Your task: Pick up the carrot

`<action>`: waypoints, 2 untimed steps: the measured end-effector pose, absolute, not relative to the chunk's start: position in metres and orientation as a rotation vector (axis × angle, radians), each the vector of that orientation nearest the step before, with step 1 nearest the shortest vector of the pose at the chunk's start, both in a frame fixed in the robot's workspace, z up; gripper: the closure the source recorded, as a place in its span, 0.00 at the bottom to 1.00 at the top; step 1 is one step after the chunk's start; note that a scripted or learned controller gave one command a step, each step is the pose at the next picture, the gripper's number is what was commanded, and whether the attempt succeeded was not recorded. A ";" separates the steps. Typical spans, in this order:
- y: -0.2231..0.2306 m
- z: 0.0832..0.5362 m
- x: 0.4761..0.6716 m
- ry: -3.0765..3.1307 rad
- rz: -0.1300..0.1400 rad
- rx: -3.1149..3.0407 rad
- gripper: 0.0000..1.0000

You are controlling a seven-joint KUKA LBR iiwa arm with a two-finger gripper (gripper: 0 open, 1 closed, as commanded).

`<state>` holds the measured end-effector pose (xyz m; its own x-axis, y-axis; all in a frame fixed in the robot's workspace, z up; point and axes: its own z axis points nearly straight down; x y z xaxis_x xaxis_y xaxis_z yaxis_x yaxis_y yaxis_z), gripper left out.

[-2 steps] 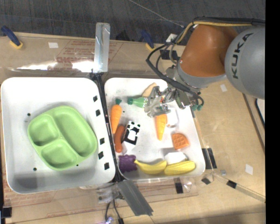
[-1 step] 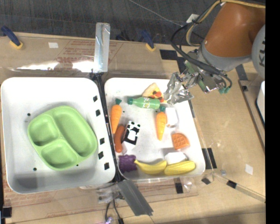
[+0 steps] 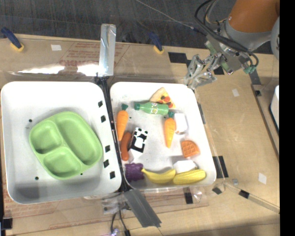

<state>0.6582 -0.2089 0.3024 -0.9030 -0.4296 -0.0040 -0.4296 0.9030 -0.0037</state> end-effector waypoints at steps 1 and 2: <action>-0.208 0.314 0.658 2.901 -0.003 -1.196 1.00; -0.208 0.316 0.628 2.696 0.003 -1.614 1.00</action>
<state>0.6283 -0.2080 0.3162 -0.4721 -0.8815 -0.0004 -0.8815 0.4721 0.0020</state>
